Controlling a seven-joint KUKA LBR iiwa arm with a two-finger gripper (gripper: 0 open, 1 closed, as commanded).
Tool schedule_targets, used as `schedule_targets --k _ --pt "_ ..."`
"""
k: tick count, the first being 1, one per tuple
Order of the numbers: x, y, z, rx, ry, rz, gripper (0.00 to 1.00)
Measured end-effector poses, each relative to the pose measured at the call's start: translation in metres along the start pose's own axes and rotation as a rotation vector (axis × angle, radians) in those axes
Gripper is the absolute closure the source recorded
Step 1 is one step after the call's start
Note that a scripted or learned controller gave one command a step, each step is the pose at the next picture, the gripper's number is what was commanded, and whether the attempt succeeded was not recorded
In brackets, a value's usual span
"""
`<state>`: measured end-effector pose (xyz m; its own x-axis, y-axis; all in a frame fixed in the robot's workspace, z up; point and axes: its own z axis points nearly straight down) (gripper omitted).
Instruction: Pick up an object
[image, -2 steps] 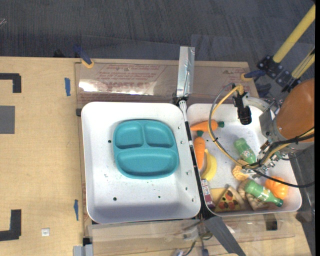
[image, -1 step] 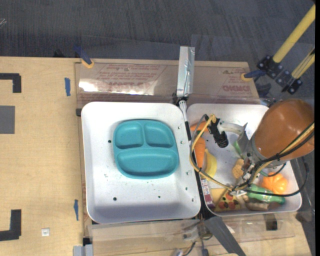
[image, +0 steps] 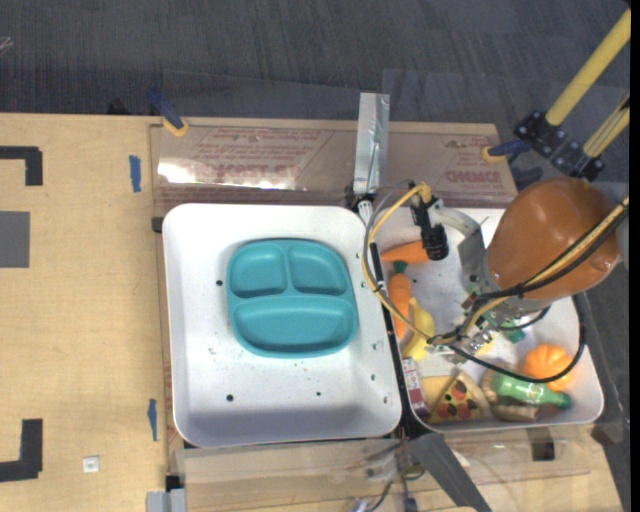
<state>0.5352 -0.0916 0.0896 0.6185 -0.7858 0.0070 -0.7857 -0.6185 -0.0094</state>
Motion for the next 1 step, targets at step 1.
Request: schedule_targets --k 1 --pt "0.0408 -0.0427 0.0012 0.000 -0.002 0.033 1.00"
